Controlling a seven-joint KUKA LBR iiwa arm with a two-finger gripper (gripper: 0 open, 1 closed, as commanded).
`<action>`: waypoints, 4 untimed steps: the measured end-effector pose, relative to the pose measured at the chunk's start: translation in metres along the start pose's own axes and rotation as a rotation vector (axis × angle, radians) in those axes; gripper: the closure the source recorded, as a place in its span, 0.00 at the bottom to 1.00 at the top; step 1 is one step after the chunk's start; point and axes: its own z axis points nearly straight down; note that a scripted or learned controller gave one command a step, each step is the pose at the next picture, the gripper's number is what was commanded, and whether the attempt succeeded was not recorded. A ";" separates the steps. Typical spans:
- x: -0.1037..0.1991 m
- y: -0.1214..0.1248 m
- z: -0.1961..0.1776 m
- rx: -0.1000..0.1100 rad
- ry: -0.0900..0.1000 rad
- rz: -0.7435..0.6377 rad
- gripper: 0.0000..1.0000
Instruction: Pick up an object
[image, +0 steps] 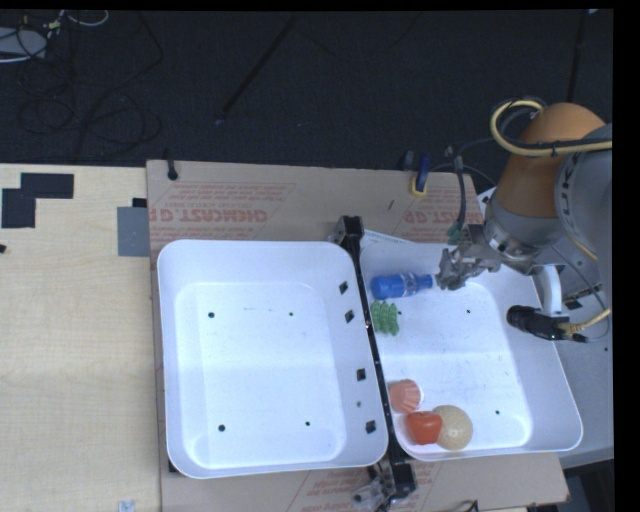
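My pincer (452, 272) is hanging over the right bin (545, 400), at the blue bottle (399, 286).

The bottle is lying near the bin's far left edge, its cap end meeting my fingertips; I cannot tell whether they are apart or together. A green toy (385, 318) is sitting just beside it. Open floor is stretching toward three round pieces (430, 415) crowding the near rim.

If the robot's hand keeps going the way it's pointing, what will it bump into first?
Probably the blue bottle. The hand points left and down into the right bin, and the bottle's tip lies right beside it. How high the hand hangs is hard to tell, so it might pass above it.
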 end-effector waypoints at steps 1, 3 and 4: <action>-0.078 0.005 0.014 0.002 -0.005 0.010 1.00; -0.064 0.006 0.044 0.001 -0.004 0.008 1.00; -0.074 0.007 -0.020 -0.003 -0.004 0.006 1.00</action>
